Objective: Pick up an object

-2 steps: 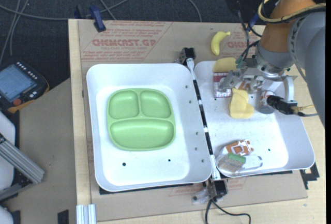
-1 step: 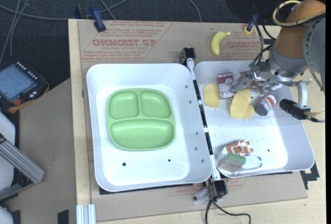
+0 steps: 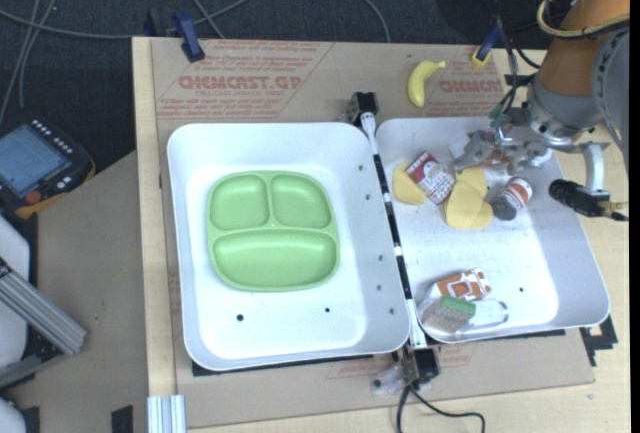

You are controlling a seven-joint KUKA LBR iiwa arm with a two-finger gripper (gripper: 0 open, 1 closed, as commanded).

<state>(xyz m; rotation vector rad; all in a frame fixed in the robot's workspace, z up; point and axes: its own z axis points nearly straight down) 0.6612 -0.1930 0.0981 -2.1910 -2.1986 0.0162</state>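
My gripper (image 3: 492, 153) hangs low over the far part of the right bin (image 3: 560, 261), above a cluster of objects. Under and beside it lie a yellow lumpy piece (image 3: 468, 203), a red and white packet (image 3: 432, 178) on another yellow piece (image 3: 405, 187), and a small can with a red band (image 3: 511, 195). A clear bag with orange and green contents (image 3: 458, 303) rests at the bin's near left corner. I cannot tell whether anything sits between the fingers.
The left bin (image 3: 200, 321) holds a green divided plate (image 3: 271, 229). A yellow banana (image 3: 423, 81) lies on the board beyond the right bin. A black clamp (image 3: 363, 107) sits at the bins' far junction. Cables run behind the bench.
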